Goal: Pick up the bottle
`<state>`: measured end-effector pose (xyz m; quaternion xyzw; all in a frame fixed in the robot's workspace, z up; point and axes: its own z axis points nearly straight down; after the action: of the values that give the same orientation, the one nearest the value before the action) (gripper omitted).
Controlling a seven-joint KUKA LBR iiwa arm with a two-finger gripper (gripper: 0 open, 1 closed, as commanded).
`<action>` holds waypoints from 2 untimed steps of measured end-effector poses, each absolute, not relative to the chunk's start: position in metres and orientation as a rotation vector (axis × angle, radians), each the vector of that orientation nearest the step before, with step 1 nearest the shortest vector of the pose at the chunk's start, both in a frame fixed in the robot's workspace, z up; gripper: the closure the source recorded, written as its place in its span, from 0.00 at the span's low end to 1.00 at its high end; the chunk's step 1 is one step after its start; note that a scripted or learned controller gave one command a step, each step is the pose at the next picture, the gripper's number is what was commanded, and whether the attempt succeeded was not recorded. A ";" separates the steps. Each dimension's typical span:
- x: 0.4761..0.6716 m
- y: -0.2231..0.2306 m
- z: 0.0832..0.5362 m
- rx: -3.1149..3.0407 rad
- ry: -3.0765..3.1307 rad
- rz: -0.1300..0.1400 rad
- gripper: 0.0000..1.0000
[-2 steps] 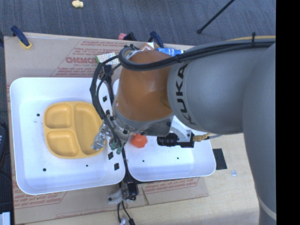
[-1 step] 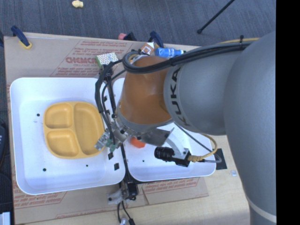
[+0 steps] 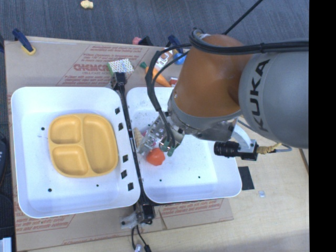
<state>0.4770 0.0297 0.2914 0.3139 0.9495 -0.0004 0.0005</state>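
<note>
At the far left corner of the bench a blue clip (image 3: 23, 41) is fixed on the edge of a printed cardboard sheet (image 3: 79, 62), on which both bins are set. The left bin (image 3: 21, 140) is occupied by a yellow plate (image 3: 83, 143) with three compartments, lying flat near the bin's middle. A small patterned block (image 3: 119, 66) is seen on the cardboard just beyond the bins' shared far corners. The seam between the bins is lined with black clamps (image 3: 124, 140).

In the right bin (image 3: 199, 185), near its left wall, a tan object (image 3: 138, 136) is partly covered by the gripper (image 3: 160, 140). A red object (image 3: 155, 157) lies just beside the gripper, toward the near edge. The gripper is lowered over the bin's left half; whether it is wide or narrow cannot be told, and nothing can be made out in its grasp.

A white-and-orange object, taken to be the bottle (image 3: 164, 60), lies at the right bin's far edge. It is crossed by black cables (image 3: 152, 83) and partly hidden by the arm's orange band (image 3: 210, 77), so its identity is uncertain. The far right of the bin is covered by the grey arm (image 3: 273, 98).

The bench (image 3: 273, 214) is pale wood. Beyond it, grey carpet (image 3: 157, 9) is seen, with a yellow scrap (image 3: 86, 4) on it.
</note>
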 end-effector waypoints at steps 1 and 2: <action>0.477 0.036 0.191 0.681 3.070 -0.002 1.00; 0.477 -0.036 0.293 0.315 3.124 -0.002 1.00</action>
<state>0.4770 -0.0364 0.2932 0.1003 0.9950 -0.0006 0.0008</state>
